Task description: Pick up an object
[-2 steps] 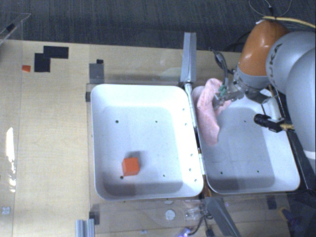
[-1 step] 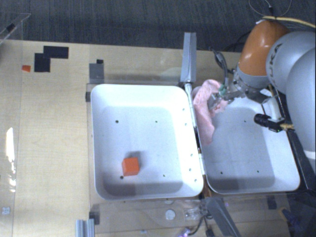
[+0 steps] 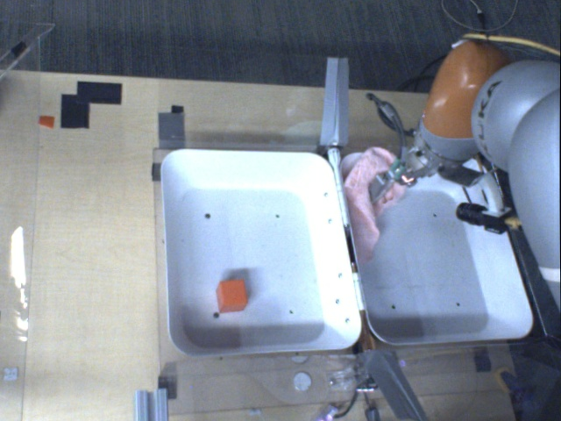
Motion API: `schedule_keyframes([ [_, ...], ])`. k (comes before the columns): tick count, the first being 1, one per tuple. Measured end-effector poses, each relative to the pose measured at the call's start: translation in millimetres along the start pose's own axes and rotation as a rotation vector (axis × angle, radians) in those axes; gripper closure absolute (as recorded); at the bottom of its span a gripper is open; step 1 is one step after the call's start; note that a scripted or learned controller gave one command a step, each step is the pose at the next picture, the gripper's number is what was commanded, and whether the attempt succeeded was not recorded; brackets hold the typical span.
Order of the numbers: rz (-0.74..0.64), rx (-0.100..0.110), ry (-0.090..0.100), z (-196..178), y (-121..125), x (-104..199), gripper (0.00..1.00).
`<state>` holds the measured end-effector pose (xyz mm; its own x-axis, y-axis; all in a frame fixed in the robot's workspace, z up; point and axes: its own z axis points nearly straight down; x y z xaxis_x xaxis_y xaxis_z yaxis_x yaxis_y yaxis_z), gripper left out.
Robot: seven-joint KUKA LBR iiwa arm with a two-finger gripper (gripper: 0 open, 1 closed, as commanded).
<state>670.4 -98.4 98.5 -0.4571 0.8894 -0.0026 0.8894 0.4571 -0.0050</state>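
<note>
Camera view gives us no writing or label that we can read anywhere. On the pale table (image 3: 88, 261), black shapes (image 3: 86, 102) and a small orange mark (image 3: 46, 122) sit at the far left. Next comes the left bin (image 3: 175, 235), holding one orange block (image 3: 232, 296) near its front left corner. In the right bin (image 3: 508, 305), a pink cloth (image 3: 364, 200) lies bunched against the far left wall, beside the divider. The gripper (image 3: 392, 179) sits right at the cloth's upper right edge; we cannot tell whether its fingers are spread or closed.
</note>
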Motion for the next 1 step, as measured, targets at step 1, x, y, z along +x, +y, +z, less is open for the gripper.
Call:
schedule_keyframes([
  [1,0.002,0.002,0.000,3.0,-0.5,1.3,0.00],
])
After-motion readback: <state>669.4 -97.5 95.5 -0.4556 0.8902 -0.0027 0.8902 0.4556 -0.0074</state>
